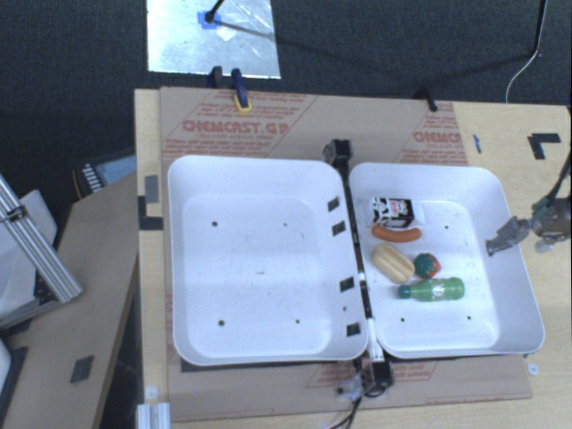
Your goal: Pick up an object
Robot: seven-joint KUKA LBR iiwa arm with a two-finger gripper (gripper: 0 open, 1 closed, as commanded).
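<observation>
The right bin point(474, 329) holds several small items near its left side. A black-and-white carton point(391, 209) lies farthest back, with a red sausage point(396, 234) just in front of it. Below those sit a tan bread roll point(391, 262) and a small red-and-green fruit point(426, 264) side by side. A green bottle point(433, 290) lies on its side nearest the front. My gripper point(502, 238) hangs over the bin's right rim, well to the right of all the items and touching none of them.
The left bin point(259, 266) sits beside the right one, joined to it by a dark clipped divider point(353, 257). Both rest on a cardboard sheet point(268, 123). A metal plate point(213, 25) lies on the dark floor behind.
</observation>
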